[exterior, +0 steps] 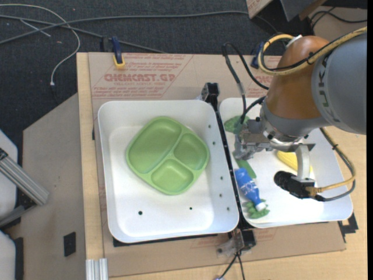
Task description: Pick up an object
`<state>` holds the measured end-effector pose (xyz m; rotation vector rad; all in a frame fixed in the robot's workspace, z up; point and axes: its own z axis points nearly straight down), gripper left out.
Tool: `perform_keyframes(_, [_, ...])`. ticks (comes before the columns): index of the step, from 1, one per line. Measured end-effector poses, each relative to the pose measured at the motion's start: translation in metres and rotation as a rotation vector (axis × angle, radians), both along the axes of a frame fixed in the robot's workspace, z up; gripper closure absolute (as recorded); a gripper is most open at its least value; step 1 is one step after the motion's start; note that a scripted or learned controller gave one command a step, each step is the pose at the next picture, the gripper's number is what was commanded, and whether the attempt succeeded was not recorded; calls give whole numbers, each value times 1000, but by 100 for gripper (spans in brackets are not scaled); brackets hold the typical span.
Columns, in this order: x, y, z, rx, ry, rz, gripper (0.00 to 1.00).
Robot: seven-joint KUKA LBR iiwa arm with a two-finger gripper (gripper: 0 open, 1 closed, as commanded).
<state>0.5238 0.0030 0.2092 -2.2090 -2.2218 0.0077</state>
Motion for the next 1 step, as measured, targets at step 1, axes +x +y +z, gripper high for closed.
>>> perform_keyframes(1, [0, 57, 12, -1, -6, 2, 100])
